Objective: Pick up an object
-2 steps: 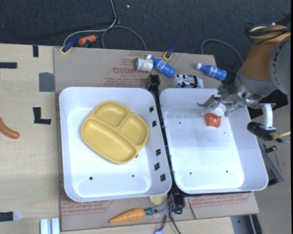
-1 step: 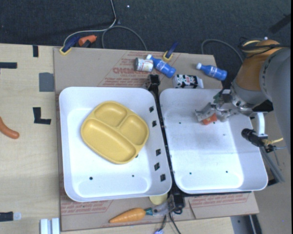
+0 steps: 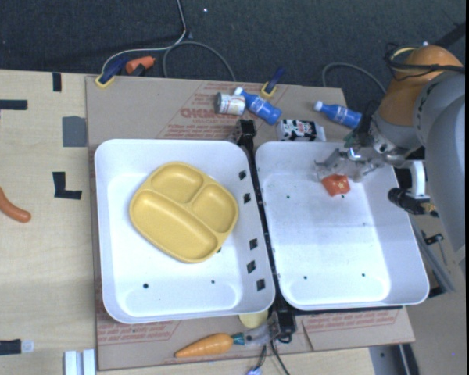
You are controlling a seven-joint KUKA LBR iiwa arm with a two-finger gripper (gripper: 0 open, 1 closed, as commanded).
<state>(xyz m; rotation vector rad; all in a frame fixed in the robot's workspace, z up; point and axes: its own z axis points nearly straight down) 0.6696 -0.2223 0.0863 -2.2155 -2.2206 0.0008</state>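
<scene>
We see our gripper (image 3: 345, 164) hanging over the far end of the right bin (image 3: 406, 287), directly above a small red block (image 3: 336, 184) that sits on the bin floor. Whether the hand is released or clenched, we cannot tell. The left bin (image 3: 109, 209) holds a yellow tray (image 3: 184, 211). To do this well, we should centre over the block, descend straight, and lift only once it sits firmly gripped.

Small red-orange object (image 3: 336, 184) in the right bin

It lies on the bin's far floor, toward the right.
</scene>
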